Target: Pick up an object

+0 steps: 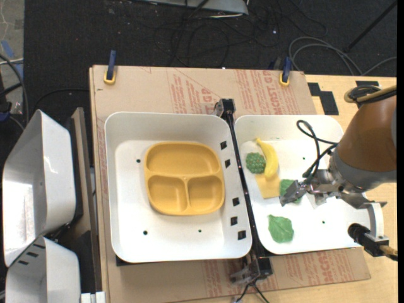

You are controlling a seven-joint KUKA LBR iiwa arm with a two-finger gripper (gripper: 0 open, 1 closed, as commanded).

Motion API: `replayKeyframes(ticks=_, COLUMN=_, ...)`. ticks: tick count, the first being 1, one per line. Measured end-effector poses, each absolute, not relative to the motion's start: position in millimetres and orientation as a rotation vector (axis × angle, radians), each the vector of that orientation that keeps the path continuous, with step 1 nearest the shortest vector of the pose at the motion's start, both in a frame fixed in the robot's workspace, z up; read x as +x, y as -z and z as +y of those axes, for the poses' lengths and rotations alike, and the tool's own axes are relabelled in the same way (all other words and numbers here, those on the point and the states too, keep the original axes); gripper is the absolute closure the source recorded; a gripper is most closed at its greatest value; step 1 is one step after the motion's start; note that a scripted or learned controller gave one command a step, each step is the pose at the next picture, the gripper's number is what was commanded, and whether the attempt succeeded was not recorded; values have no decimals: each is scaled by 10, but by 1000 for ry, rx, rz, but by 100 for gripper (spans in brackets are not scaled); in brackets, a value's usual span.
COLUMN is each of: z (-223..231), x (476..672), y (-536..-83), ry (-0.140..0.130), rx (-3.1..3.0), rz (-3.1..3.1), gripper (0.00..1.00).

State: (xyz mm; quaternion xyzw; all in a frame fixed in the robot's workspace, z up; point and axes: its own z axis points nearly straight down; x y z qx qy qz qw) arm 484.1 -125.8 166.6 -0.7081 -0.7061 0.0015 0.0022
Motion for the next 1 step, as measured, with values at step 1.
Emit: replayKeyframes(ticks=1, z=-1246, x=4821, y=-1022, ry=-5, rx=-2220, rz=-2214, gripper=0)
